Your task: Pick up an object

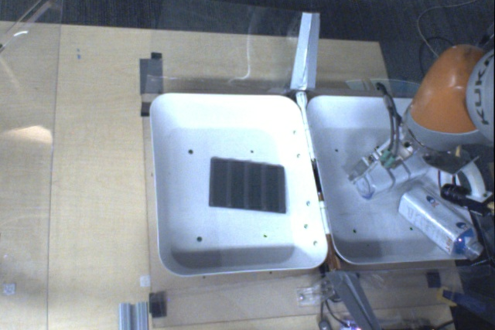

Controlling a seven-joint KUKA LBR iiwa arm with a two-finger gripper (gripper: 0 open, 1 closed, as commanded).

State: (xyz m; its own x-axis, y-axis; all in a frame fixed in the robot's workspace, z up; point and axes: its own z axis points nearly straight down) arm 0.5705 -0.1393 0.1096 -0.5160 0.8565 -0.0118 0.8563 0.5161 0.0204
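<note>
A dark grey ridged rectangular pad (247, 185) lies flat in the middle of the left bin (178, 243). In the right bin (340, 127), a white bottle with a blue cap (433, 219) lies on its side near the front right corner. My gripper (370, 177) is down low over the right bin's floor, just left of the bottle and apart from it. The orange band of the arm (447, 96) stands above and to the right of the gripper. I see nothing held in the gripper.
The raised rim between the two bins (313, 174) runs just left of the gripper. A grey metal bar (305, 50) stands behind the bins. Cables and a bracket (348, 301) sit below the right bin's front edge. Wooden bench (77, 166) stretches left.
</note>
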